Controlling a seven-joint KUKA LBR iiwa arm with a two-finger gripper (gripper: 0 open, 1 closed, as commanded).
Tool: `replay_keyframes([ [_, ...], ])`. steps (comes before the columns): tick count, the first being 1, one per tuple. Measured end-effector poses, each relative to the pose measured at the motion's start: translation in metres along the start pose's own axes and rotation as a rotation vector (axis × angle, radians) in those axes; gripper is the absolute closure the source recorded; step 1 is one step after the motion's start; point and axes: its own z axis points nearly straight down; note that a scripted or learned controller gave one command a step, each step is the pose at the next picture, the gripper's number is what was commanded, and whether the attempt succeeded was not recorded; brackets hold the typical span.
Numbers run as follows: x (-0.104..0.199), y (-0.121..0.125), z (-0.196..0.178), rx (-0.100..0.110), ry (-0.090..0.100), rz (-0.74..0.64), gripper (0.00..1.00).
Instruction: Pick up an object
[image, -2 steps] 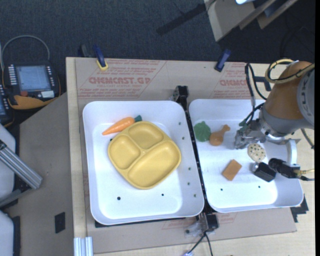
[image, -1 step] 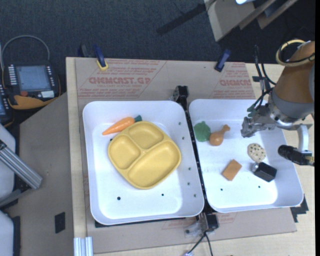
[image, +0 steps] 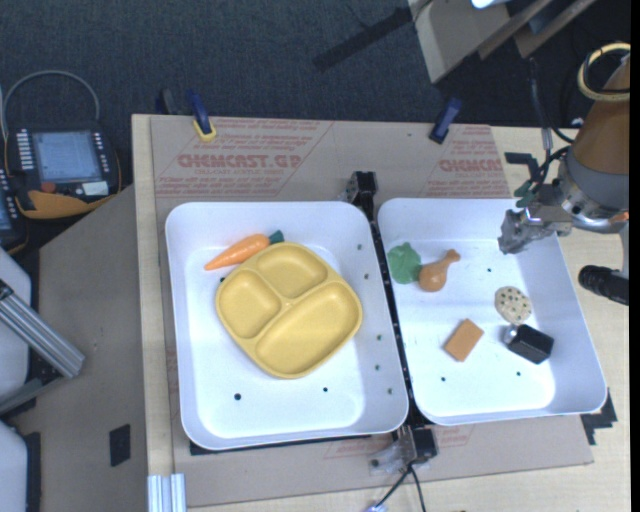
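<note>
Bench: a brown board printed with red lettering, set on a dark blue-grey floor, held at its far edge by two clamps, one blue and yellow at left, one blue at right. Off the board's left side lies a handheld control pendant with a looped cable. Two shallow white bins sit side by side on the board, touching along a black joint. Left bin: one yellow divided plate with three compartments, nothing in them, lying near the bin's middle; one orange toy carrot with a green top, just beyond the plate's far-left rim. Right bin: a green leafy piece near the left wall, a tan drumstick just beside it, an orange block nearer the front, a speckled cookie to the right and a black block just in front of the cookie. The gripper hangs over the right bin's far-right part, well apart from every item, with the cookie the nearest thing to it; whether its jaws are apart or together cannot be told, and nothing is seen between them. The arm's orange band shows at the right edge.
</note>
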Motion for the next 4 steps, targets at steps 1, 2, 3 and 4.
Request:
replay_keyframes([
  [1,0.008,-0.001,-0.049,-0.001,0.0,-0.001,1.0],
  [2,0.063,0.0,-0.039,0.009,0.004,-0.003,1.0],
  [3,0.112,0.005,-0.027,0.01,0.004,-0.004,1.0],
  [4,0.173,0.015,-0.019,0.007,0.004,-0.004,1.0],
])
